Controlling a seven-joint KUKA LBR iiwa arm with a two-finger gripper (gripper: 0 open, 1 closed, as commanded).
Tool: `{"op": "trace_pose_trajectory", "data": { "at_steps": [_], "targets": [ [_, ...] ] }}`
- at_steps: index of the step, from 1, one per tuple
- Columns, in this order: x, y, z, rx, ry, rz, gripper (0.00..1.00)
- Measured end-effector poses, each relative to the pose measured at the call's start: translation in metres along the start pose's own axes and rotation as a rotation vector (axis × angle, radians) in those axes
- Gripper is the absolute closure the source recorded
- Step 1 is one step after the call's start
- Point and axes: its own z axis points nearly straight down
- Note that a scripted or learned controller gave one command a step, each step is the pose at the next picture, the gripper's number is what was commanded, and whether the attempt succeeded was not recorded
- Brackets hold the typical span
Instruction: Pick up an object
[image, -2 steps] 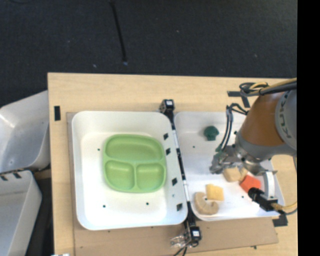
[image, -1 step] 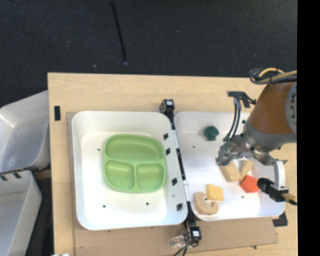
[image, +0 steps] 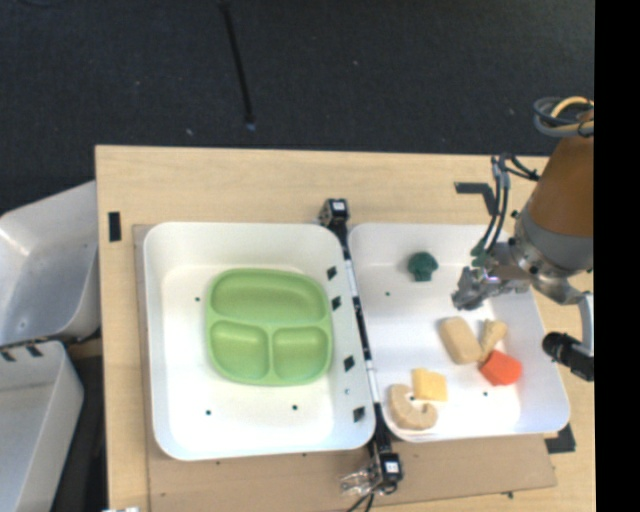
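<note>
- Near edge of the right bin (image: 530, 415): a pale ring-shaped piece (image: 410, 408) sits in the front left corner, touching the rim. A yellow block (image: 430, 384) lies just beside it, partly against it.
- A little further in: an orange-red piece (image: 501, 369), with a tan loaf-shaped piece (image: 460, 340) to its left and a small tan chunk (image: 494, 333) between the two. These three cluster close together, likely just as they fell when tipped in; nothing is sorted.
- Left bin (image: 170, 420): holds a green divided tray (image: 268, 325) with three compartments, lying flat near the middle. Nothing visible in the compartments.
- Further back in the right bin: the gripper (image: 470, 293) hangs low over the bin floor, just behind the tan pieces. Cannot tell how the end effector is set; it is too dark and small to read. Nothing is visibly held.
- Judgement: the arm (image: 560, 200) is poised above the tan cluster, so that is the probable target. Crowding there could spoil a clean grasp.
- Far side: a small green object (image: 423, 264) sits alone, well apart from the rest, which would make it an easier pick.
</note>
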Motion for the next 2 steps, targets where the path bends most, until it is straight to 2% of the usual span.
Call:
{"op": "trace_pose_trajectory", "data": {
  "at_steps": [1, 2],
  "targets": [
    [0.0, 0.001, 0.002, 0.006, 0.002, 0.0, 1.0],
    [0.059, 0.01, 0.005, 0.007, 0.004, -0.005, 1.0]
  ]
}}
